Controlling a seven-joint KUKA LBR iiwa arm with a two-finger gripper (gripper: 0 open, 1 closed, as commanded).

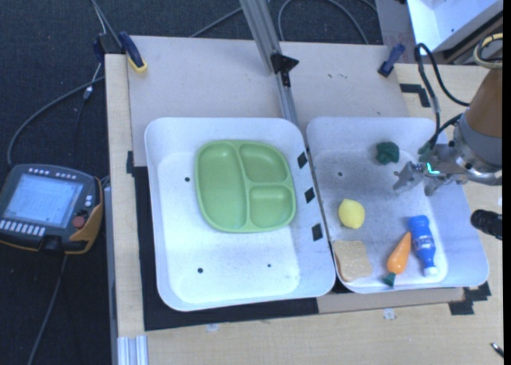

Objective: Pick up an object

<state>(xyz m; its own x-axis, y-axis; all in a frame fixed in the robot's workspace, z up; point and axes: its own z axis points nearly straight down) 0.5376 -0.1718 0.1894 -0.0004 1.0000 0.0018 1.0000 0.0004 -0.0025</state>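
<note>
Two shallow white bins sit side by side on a bench. The gripper (413,177) hangs over the right bin (473,263), reaching in from the right edge. Its fingers look parted with nothing between them, though they are small and slightly blurred.

Five candidate objects lie in that bin. A dark green lump (387,152) sits just beyond the gripper, slightly to its left and nearest of all. A yellow lemon (351,213) lies nearer the camera and well to the gripper's left. A blue bottle (422,245) lies almost directly below the gripper in the picture, with an orange carrot (398,253) touching its left side. A tan slice of bread (352,259) rests farther left, at the bin's front corner.

Across the divider, far to the gripper's left, the left bin (184,275) holds a green divided plate (244,185).

Judged from this, nothing is picked up yet; choosing, descending, closing and lifting all remain.
</note>
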